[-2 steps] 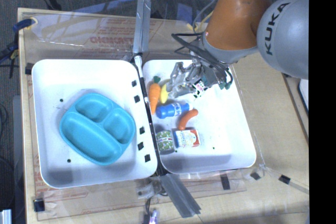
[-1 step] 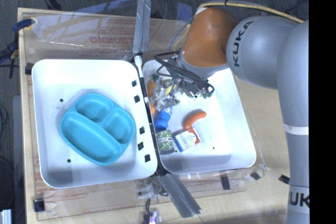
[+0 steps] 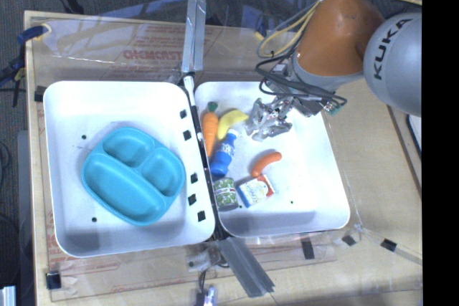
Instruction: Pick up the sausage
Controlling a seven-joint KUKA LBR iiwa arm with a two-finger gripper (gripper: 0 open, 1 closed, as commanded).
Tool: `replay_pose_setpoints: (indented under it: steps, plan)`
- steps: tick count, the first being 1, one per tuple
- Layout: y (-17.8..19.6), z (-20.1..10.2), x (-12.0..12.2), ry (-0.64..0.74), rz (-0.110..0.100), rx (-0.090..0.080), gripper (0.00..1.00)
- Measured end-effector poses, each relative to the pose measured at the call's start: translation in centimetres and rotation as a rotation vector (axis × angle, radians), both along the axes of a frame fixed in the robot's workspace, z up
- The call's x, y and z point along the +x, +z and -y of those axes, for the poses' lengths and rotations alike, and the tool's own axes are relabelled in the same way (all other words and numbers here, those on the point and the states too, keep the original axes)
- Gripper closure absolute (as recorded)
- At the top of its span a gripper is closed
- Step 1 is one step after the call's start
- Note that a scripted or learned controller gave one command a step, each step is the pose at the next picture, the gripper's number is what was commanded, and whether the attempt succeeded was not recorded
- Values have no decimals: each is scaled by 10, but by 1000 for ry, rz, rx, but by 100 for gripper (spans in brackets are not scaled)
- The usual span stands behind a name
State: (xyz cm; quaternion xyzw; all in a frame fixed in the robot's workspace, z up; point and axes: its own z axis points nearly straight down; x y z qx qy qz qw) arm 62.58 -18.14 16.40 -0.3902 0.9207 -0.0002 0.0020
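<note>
The sausage point(image 3: 265, 162) is a short orange-red link lying at a slant on the floor of the right bin point(image 3: 315, 186), near its middle. My gripper point(image 3: 269, 122) hangs over the back part of that bin, above and slightly up-left of the sausage, apart from it. Its metal fingers point down toward the bin floor, with nothing visibly between them. The orange band of the arm point(image 3: 337, 36) rises behind it at the upper right.
Along the right bin's left side lie a carrot point(image 3: 209, 130), a banana point(image 3: 229, 121), a blue bottle point(image 3: 224, 153), a green can point(image 3: 225, 193) and a small carton point(image 3: 255, 190). The left bin point(image 3: 64, 154) holds a blue divided plate point(image 3: 135, 174).
</note>
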Motion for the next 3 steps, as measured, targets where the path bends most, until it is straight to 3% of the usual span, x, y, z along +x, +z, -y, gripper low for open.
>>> replay_pose_setpoints:
  steps: [1,2,3]
  plan:
    - [-62,-11,-4,354,6,-3,100]
    - [-71,-14,-3,690,2,-3,100]
    - [-68,-48,12,919,4,-13,100]
